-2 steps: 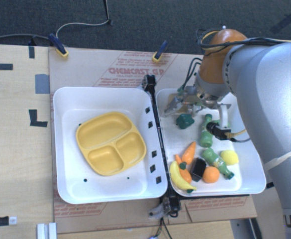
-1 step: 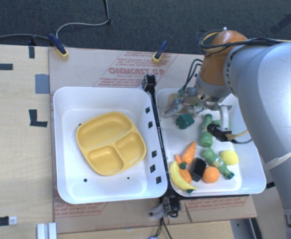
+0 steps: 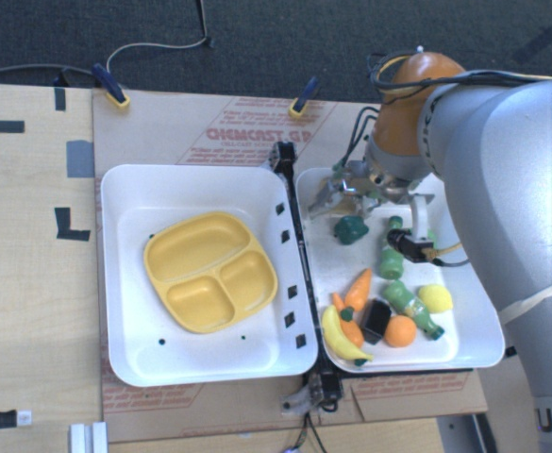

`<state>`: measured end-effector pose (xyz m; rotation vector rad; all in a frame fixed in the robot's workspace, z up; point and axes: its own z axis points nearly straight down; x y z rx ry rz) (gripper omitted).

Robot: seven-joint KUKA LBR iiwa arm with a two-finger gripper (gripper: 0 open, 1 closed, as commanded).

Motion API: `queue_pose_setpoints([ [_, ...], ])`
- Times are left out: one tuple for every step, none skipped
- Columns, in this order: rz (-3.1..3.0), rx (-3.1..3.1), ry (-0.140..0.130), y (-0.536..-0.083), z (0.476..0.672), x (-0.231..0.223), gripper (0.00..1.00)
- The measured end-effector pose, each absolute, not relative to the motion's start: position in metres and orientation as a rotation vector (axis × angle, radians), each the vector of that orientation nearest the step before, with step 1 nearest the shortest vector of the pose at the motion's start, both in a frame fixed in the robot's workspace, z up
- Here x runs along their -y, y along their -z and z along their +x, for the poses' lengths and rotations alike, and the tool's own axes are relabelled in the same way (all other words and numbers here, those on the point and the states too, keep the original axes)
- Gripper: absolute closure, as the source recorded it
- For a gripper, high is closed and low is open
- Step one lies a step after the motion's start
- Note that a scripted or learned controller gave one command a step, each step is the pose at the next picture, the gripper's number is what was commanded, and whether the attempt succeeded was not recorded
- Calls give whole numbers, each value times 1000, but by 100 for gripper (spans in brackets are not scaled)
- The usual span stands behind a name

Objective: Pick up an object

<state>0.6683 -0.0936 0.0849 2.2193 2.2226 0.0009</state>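
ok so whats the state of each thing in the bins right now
yellow divided plate: flat in the left bin, compartments bare
gripper: low over the right bin, near its back edge
dark green toy: lying just below the gripper
banana: lying at the front of the right bin
orange: resting beside the banana
lemon: resting near the right wall
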Motion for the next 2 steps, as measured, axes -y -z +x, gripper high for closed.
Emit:
queue_pose_setpoints([
  [2218, -2221, 0, -86, 639, 104, 0],
  [2217, -2222, -2, -96, 640, 103, 100],
])
